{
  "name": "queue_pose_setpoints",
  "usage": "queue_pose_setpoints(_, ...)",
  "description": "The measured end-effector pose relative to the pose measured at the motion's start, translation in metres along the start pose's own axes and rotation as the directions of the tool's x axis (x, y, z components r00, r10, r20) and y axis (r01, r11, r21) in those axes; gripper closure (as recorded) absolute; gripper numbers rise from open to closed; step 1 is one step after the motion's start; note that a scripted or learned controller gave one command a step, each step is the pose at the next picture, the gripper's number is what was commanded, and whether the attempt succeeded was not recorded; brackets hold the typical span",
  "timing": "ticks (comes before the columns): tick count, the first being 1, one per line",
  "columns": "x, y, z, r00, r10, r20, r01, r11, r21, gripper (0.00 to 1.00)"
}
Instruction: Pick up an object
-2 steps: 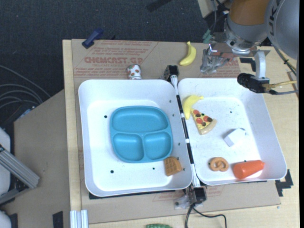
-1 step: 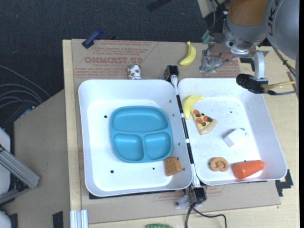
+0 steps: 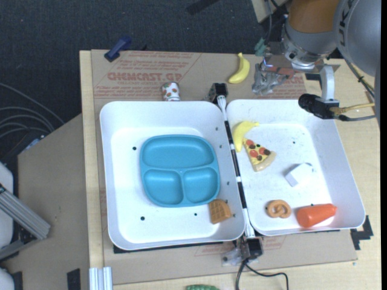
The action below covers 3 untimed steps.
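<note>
My gripper (image 3: 269,82) hangs above the bench just behind the far edge of the right bin (image 3: 338,144), with nothing visibly in it. In that bin lie a yellow banana (image 3: 242,132), a pizza slice (image 3: 260,154), a white block (image 3: 299,174), a brown pretzel (image 3: 278,209) and an orange carrot (image 3: 315,215). The banana and pizza slice are the nearest to the gripper, toward the front and left of it. The left bin (image 3: 115,162) holds a blue divided plate (image 3: 179,169) and a small waffle piece (image 3: 220,211).
A second banana (image 3: 240,70) lies on the cardboard left of the gripper. A small red-and-white object (image 3: 171,91) and a blue object (image 3: 117,49) sit behind the left bin. A black part on the arm (image 3: 314,104) overhangs the right bin's far rim.
</note>
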<state>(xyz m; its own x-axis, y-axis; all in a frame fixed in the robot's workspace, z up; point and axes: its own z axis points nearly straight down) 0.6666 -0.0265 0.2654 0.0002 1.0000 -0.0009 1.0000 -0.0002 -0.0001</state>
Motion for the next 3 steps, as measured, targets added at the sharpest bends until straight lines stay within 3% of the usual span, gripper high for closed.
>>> queue_pose_setpoints(3, -0.0006, -0.0001, 0.0011, 1.000, 0.000, 0.000, 0.000, 1.000, 0.001, 1.00)
